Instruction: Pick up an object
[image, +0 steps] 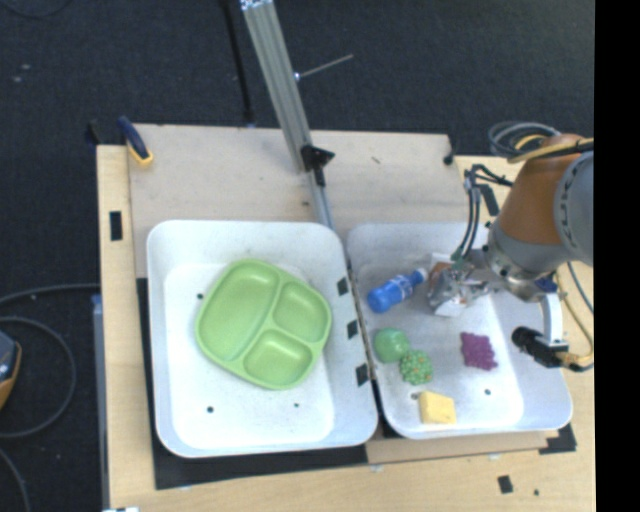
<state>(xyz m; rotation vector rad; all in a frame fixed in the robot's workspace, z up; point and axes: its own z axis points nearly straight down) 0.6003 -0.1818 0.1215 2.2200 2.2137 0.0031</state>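
Bins: we count two
Left bin (160, 300): one green plate (263, 323)
Right bin (545, 400): five objects, blue bottle (393, 291) at 10 o'clock
Pincer (450, 292): we cannot tell its state

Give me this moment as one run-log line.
gripper: low in right bin, beside blue bottle | grasp: unconfirmed | green plate: left bin

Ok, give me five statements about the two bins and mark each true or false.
1. The light green divided plastic plate lies in the left white bin. True.
2. The blue plastic bottle stands upright. False: it lies on its side.
3. The yellow wedge-shaped block sits in the right white bin. True.
4. The purple lumpy toy rests on the plate. False: it is in the right bin.
5. The gripper hangs above the left bin. False: above the right.
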